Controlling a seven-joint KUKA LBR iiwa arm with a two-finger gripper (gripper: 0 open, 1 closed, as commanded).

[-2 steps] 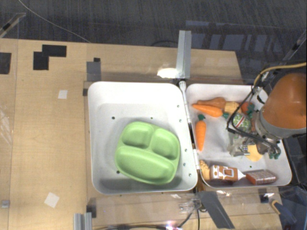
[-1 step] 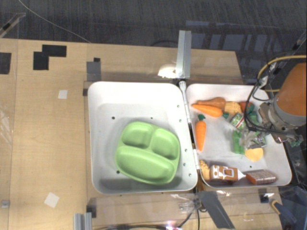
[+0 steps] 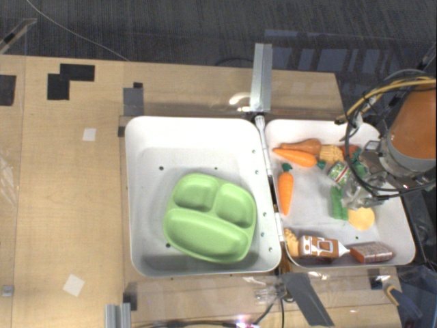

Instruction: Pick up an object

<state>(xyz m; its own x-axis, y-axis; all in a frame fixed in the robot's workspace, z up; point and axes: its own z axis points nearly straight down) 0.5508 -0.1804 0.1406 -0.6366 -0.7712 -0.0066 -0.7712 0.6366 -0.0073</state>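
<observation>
We find the gripper (image 3: 356, 198) low in the right bin (image 3: 404, 248), under the grey wrist and its orange band (image 3: 418, 127), tangled in cables; its metal parts blur into the clutter, so we cannot tell how it is set, nor whether anything is caught in it; the arm (image 3: 410, 149) runs off the picture at 3 o'clock, so most of it is cut off. Just at 5 o'clock of the gripper lies a yellow piece (image 3: 362, 218), touching or nearly touching it; at 9 o'clock, close beside, stands a green item (image 3: 338, 203), its upper end partly hidden behind a small label-printed packet (image 3: 339, 173) that we cannot make out. Farther at 9 o'clock lies a small carrot (image 3: 285, 191), lengthwise; at 11 o'clock a larger carrot (image 3: 295, 157) lies crosswise beneath a tan squash-like shape (image 3: 305, 146). At 6 to 7 o'clock a brown bottle (image 3: 318, 247) lies on its side along the bin's near wall, with a brown block (image 3: 371, 253) just at its 3 o'clock end. Well apart at 9 o'clock, the left bin (image 3: 147, 149) holds a green divided tray (image 3: 210, 216); both bins sit on a pale wooden bench (image 3: 61, 203) with dark carpet (image 3: 171, 12) beyond at 12 o'clock.
</observation>
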